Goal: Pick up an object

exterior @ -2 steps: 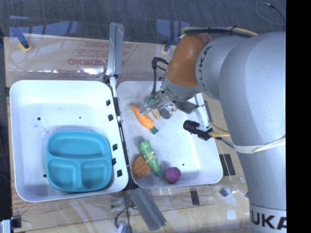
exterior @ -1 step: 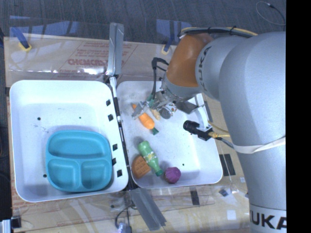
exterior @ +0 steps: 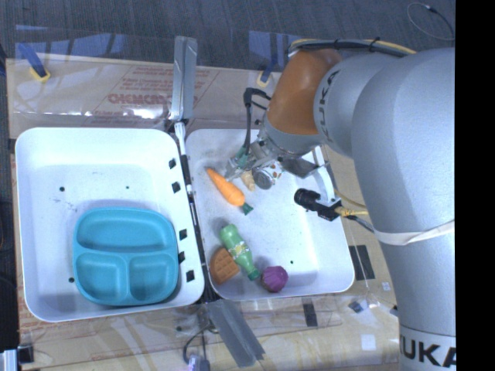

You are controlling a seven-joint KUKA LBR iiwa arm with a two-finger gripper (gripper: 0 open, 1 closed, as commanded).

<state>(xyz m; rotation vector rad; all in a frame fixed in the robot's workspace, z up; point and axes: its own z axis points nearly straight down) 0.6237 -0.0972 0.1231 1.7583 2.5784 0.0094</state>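
Seemingly poised, your pincer (exterior: 249, 163), its opening impossible to judge from above, hangs in the right bin (exterior: 309, 246) just beside the orange carrot (exterior: 226, 188); centre over the carrot's middle, across its length, before closing.

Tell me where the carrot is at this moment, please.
The carrot lies in the right bin, near its left wall, just left of the end effector and above the green bottle.
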